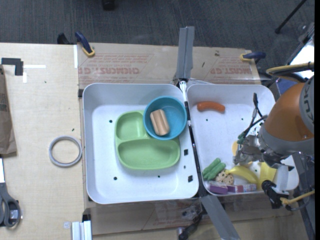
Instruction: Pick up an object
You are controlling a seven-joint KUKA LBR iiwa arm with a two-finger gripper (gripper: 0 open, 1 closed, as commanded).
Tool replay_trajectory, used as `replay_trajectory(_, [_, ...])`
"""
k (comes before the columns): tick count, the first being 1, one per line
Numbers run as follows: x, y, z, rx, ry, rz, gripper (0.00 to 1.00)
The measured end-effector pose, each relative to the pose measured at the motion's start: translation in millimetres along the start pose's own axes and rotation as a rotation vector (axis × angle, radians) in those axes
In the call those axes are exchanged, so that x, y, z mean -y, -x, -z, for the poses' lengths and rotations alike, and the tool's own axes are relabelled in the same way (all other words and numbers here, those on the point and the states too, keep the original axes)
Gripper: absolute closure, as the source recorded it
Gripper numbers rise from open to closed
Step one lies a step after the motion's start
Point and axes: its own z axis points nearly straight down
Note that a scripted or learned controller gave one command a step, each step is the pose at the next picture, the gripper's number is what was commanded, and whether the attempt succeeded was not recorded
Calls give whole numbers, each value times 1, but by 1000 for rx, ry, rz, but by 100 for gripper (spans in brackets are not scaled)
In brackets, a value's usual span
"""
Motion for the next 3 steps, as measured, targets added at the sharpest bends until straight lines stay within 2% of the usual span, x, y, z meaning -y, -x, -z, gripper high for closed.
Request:
replay_trajectory(1, [0, 0, 0, 0, 0, 0, 0])
replay_trajectory(2, [-35, 54, -9, 1, -2, -74, 0])
replay_trajectory(3, [-76, 66, 44, 2, 0, 213, 0])
